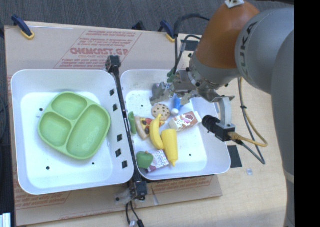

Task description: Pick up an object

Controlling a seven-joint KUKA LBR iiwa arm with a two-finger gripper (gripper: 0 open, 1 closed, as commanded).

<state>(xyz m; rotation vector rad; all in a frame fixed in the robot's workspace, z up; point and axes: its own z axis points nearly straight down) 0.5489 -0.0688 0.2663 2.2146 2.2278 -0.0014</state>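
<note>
Right bin: banana, yellow pepper, cookie, pizza slice, snack packet, blue bottle. Gripper at far side above cookie, nothing seen between fingers, opening cannot be told. Left bin: green divided plate

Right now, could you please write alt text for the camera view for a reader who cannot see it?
A grey and orange robot arm reaches from the right, its gripper over the right white bin, above toy food: a banana, a cookie and a pizza slice. The left white bin holds a green divided plate.
</note>
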